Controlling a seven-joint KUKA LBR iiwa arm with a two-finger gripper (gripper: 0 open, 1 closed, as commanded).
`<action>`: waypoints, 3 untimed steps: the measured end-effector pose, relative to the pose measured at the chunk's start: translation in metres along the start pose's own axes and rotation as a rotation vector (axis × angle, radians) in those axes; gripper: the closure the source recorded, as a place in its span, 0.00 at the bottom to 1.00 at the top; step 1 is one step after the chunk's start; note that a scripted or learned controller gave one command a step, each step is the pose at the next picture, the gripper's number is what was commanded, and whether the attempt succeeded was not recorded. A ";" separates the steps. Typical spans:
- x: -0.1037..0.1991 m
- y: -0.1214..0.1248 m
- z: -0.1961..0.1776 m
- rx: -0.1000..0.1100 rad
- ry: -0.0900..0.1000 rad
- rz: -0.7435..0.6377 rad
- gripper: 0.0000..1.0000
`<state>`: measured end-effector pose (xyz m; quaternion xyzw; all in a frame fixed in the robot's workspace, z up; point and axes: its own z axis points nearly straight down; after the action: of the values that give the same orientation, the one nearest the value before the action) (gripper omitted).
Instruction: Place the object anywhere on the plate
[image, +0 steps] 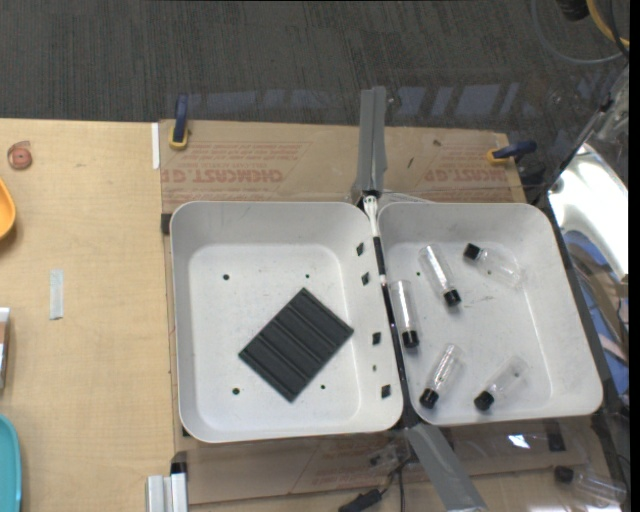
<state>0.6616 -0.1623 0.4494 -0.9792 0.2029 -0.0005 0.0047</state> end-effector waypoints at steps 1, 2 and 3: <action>0.000 -0.003 -0.009 0.005 0.001 -0.003 1.00; 0.000 -0.003 -0.009 0.005 0.000 -0.002 0.00; 0.000 -0.006 -0.018 0.010 0.001 -0.005 1.00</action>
<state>0.6644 -0.1568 0.4677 -0.9796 0.2005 -0.0021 0.0093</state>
